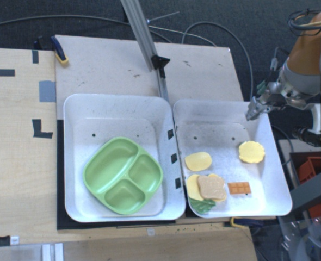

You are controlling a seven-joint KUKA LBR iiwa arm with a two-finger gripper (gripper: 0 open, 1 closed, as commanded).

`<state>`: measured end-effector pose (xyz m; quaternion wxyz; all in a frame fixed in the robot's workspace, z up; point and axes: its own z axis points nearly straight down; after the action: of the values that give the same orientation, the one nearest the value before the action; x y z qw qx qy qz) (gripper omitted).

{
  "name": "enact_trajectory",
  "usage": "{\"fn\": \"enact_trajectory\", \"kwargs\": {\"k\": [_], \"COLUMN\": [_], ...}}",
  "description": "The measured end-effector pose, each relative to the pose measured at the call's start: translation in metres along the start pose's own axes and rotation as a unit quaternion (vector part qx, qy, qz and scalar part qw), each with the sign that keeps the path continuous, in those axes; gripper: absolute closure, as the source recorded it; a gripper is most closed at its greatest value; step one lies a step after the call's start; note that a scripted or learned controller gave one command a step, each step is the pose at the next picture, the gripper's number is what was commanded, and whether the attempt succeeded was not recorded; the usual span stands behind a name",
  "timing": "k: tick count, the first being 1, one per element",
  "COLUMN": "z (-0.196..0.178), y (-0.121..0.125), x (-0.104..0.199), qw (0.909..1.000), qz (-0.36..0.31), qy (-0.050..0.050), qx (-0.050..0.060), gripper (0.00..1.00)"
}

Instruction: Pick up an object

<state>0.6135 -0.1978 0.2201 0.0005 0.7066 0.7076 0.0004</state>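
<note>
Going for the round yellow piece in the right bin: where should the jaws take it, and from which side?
Come straight down on the round yellow piece and close across its middle. It lies flat and alone, apart from the other food pieces, so any width probably works. The gripper sits just above it in view.

Robotics lab: taped bench (19, 107), loose cables (215, 29), metal camera post (139, 23).

Single fixed camera above counter (122, 64), looking down at slant. Far edge of counter toward top of frame, near edge toward bottom. Moderate distance: both white bins fit whole, left bin (73, 145) and right bin (275, 189) side by side mid-frame. Arm (302, 64) enters from right edge. Dark floor and cables visible beyond counter at top.
</note>
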Motion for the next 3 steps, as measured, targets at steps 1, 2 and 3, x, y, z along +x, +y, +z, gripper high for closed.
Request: {"fn": "enact_trajectory", "kwargs": {"k": [1,2,3], "z": [0.010,0.015,0.021], "y": [0.007,0.017,0.029], "x": [0.052,0.098,0.152], "qw": [1.0000,1.0000,1.0000], "qz": [-0.002,-0.002,-0.003], "qy": [0.001,0.001,0.001], "qx": [0.001,0.002,0.001], "gripper": [1.00,1.00,1.00]}}
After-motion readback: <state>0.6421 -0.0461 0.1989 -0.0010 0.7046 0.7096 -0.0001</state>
